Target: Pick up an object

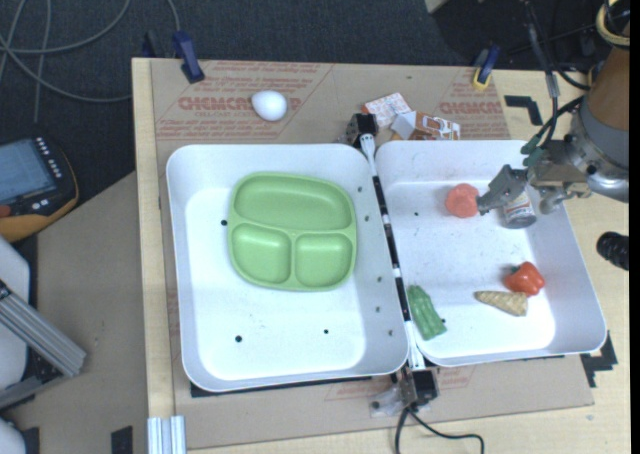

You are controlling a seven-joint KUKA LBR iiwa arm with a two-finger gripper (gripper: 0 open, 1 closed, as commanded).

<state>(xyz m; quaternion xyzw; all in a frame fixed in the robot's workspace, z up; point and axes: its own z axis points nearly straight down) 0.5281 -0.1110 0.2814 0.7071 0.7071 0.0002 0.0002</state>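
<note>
My pincer [508, 199] hangs over the far part of the right-hand shallow white bin [560, 337], its grey fingers [497, 190] spread apart with nothing between them. A small round silvery tin [518, 213] sits just under the tips; a rounded orange-red lump [461, 200] lies just beside them on the side toward the divider.

Judgement: the tin is the nearest target. I should centre over it, lower straight down and close only once the tips straddle it; the lump is close enough to be nudged.

Same bin also holds a red pepper-like piece [526, 278] touching a tan cone [503, 302], and a green leafy toy [425, 311] at the near inner corner. The left-hand white bin [200, 272] holds a pale green three-compartment plastic tray [293, 230], compartments bare.
</note>
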